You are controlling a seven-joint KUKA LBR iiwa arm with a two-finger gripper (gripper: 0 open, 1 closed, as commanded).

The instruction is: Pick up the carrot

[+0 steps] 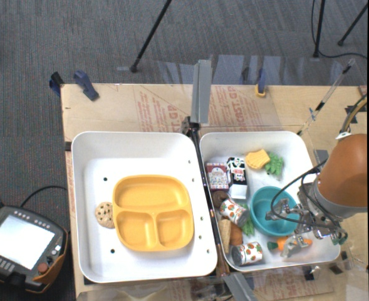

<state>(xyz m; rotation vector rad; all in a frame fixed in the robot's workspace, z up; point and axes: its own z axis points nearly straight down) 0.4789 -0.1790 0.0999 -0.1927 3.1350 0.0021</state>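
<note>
Nearest the lens, at the lower left, a handheld control pendant with a pale screen and orange trim lies on the dark carpet beside the bench.

Left bin: shallow, white, smooth plastic with rounded corners. It holds a yellow tray with three compartments, glossy and soft-edged. A round chocolate-chip cookie lies touching the tray's left edge.

Right bin: same make, crowded. A teal bowl sits near the middle. Behind it lie a yellow wedge and a leafy green piece. Two small printed cartons stand side by side towards the divider. A printed can lies on its side at the front wall, a second can is just left of the bowl, and a tan cone lies between them.

The carrot shows as a small orange piece with a green tip, smooth, at the front of the right bin, just in front of the bowl and right of the front can.

Gripper: grey metal, below an orange band, set low at the bin's front right, right beside the carrot. Whether its fingers are spread or closed cannot be told; no object is visibly between them.
</note>
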